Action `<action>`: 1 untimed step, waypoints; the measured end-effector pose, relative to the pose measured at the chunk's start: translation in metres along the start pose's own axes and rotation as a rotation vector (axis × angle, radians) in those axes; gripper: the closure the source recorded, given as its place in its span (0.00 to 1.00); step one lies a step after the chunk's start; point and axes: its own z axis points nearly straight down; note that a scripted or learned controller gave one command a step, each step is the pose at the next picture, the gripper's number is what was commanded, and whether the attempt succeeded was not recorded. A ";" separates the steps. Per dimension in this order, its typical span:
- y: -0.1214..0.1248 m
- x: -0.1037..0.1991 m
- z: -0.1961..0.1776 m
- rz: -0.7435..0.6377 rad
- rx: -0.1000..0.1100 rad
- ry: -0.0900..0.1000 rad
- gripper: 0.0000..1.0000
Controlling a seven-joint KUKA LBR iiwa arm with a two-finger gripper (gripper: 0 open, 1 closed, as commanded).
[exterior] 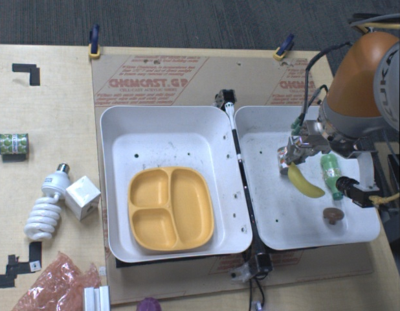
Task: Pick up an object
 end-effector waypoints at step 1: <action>0.000 0.000 0.000 0.000 0.000 0.000 0.00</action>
